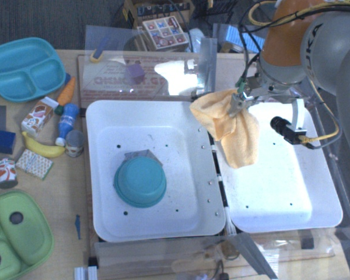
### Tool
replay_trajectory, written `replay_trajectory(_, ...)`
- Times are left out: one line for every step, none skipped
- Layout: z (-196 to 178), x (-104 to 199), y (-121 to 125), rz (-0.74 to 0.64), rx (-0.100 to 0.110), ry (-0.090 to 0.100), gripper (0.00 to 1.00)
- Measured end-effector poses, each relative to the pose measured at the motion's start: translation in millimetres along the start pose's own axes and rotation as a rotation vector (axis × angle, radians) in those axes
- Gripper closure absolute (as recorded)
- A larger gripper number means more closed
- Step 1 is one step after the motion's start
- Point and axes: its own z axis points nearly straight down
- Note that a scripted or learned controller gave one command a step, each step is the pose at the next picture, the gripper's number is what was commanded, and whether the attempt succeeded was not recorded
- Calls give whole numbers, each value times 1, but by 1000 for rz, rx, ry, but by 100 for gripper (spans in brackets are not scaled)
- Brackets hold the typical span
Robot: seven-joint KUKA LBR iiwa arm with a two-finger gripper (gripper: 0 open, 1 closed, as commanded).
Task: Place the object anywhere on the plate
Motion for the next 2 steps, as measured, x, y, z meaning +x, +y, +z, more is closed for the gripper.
replay_trajectory(-48,50,-74,-94,2,3,100)
replay_trajectory(-54,117,-109,-92,3,3,100)
